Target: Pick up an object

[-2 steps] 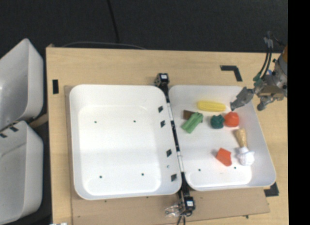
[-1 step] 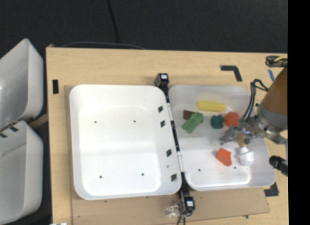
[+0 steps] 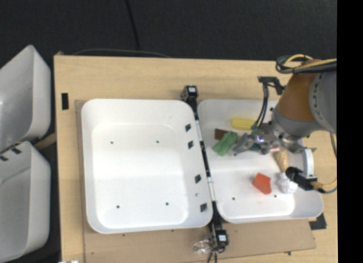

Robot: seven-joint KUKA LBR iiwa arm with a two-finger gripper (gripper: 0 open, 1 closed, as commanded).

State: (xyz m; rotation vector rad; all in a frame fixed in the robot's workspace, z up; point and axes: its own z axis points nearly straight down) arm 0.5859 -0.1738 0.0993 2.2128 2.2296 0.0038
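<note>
Gripper [image 3: 245, 143] low in right bin [image 3: 249, 211], beside green block [image 3: 225, 143]; finger state unclear. Risk: fingers nudge block toward brown piece [image 3: 219, 134], yellow object [image 3: 243, 123], closing without it.

Single fixed camera, mounted above the worktop [image 3: 136, 80], looking down at a slant. Far edge of the worktop sits toward the top of the view, near edge at the bottom. Distance is moderate: both white bins fit whole, left bin [image 3: 136, 222] and right bin [image 3: 227, 109]. Arm [image 3: 303, 100] enters from the right edge.
</note>
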